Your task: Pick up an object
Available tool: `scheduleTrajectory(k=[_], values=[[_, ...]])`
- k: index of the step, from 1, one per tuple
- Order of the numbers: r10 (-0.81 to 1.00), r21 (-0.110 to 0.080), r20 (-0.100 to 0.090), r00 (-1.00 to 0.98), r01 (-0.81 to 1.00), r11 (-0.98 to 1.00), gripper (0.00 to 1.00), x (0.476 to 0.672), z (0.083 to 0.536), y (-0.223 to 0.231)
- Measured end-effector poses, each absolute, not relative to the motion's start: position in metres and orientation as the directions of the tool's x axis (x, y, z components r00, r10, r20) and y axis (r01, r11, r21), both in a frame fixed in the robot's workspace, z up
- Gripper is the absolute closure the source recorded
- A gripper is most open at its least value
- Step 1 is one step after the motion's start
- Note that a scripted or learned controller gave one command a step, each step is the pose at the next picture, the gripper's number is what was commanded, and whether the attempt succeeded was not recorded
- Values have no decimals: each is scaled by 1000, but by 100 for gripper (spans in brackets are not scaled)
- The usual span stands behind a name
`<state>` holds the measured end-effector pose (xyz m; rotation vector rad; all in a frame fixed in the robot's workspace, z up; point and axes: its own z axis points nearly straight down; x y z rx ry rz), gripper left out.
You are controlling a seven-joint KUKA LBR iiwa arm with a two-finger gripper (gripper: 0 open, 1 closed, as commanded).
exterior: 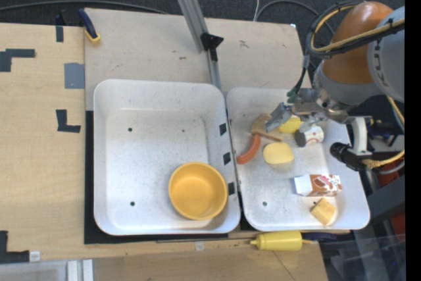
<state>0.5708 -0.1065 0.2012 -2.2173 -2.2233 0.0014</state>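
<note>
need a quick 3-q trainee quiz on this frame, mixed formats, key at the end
1. True or false: the yellow bowl sits in the right bin.
2. Multiple choice: what lies outside both bins, at the bench's near edge? A) the orange hot dog B) the yellow mustard bottle C) the small carton
3. Short answer: over which bin is the claw, and which yellow item lies just below it in the view?

Key
1. False. It sits in the left bin, near its front right corner.
2. B.
3. Over the right bin, at its far end; the yellow lemon-like piece lies just below it.
</note>
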Motion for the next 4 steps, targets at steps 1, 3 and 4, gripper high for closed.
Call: scheduleTrajectory(k=[1, 3, 4], values=[[1000, -2, 0, -3, 1000, 3, 0, 571, 201, -107], [1000, 12, -6, -2, 1000, 2, 0, 566, 92, -108], [1000, 15, -5, -4, 1000, 4, 100, 568, 104, -107]])
